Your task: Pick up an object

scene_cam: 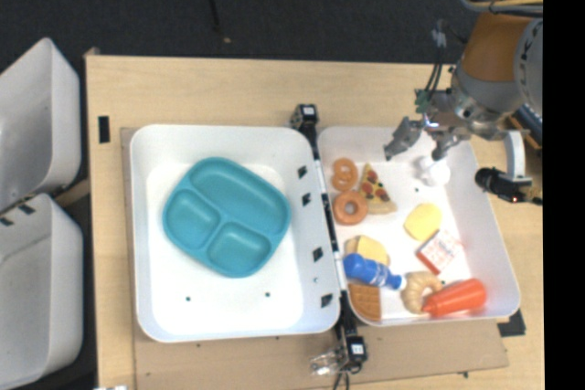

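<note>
Bins: two shallow white bins side by side on the bench (pixel 110 224), a left bin (pixel 151 288) and a right bin (pixel 489 224).
Left bin content: one teal plate (pixel 226 216) with three compartments; it lies near the middle of this bin.
Right bin content: ten small things, if I count well.
Rings: two orange-brown rings like donuts; one small ring (pixel 344 173) near the dividing wall, one bigger ring (pixel 350 208) just below it.
Pizza piece: one triangle slice (pixel 375 190) with red spots, just beside the two rings.
Yellow things: one yellow block (pixel 422 220) in the middle of the bin; one flatter yellow piece (pixel 366 248) lower and more to the left.
Blue bottle: one blue bottle (pixel 370 272), lying on its side, next to the flat yellow piece.
Waffle: one brown piece with grid pattern (pixel 365 300) in the lower left corner of this bin.
Red and white packet: one packet (pixel 440 252); it has some print, but too small to read.
Orange thing: one long orange-red thing (pixel 454 298) along the lower wall, like a carrot.
Beige thing: one pale lumpy thing (pixel 420 287), touching the carrot-like thing.
Writing: no letters can be read anywhere.
Gripper: the gripper (pixel 422 144) is above the upper right part of the right bin; its two fingers are spread apart and nothing is between them.
White spot: one small white thing (pixel 436 171) lies just below the fingers; I cannot tell what it is.
</note>
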You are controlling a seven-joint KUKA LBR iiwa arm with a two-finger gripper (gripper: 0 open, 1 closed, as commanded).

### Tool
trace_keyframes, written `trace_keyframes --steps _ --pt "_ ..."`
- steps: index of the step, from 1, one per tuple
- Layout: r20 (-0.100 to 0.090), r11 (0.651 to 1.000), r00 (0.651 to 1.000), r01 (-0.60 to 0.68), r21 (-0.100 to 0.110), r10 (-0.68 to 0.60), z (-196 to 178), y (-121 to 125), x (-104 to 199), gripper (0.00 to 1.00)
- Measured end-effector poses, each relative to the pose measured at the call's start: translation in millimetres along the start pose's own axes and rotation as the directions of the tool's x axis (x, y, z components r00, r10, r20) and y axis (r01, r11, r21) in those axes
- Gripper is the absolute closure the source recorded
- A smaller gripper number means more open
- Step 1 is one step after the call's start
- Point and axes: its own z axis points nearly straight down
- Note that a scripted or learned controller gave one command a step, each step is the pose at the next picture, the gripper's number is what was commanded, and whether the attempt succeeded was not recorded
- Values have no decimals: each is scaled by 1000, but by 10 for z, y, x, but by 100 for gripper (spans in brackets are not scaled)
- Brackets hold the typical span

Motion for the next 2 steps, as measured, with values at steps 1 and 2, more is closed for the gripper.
trace_keyframes --steps 1,2 --pt "1 1000 1000 3 -12 -3 -77 23 5 0" --pt "2 1000 1000 2 -7 -2 559 -15 41 0"
